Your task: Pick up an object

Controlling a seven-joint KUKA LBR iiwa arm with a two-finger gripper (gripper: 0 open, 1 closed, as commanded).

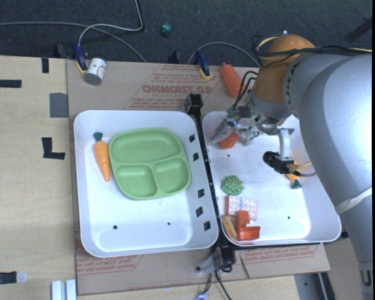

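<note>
Two-finger gripper [232, 134] low in right white bin [312, 220], far-left corner; fingers clamped on small orange-red piece [228, 142].

Red print is seen on the brown cardboard sheet [169, 89] under the bins, above the left bin [87, 167]. The largest line reads roughly "CHEMCAST GP", running at a slant; the letters are blurred and the reading is not certain. Smaller red lines around it cannot be made out. More red print is seen along the cardboard's near edge below the bins, too small to be read. A small packet [242, 205] in the right bin [312, 217] carries red and white markings; no words are legible.
</note>
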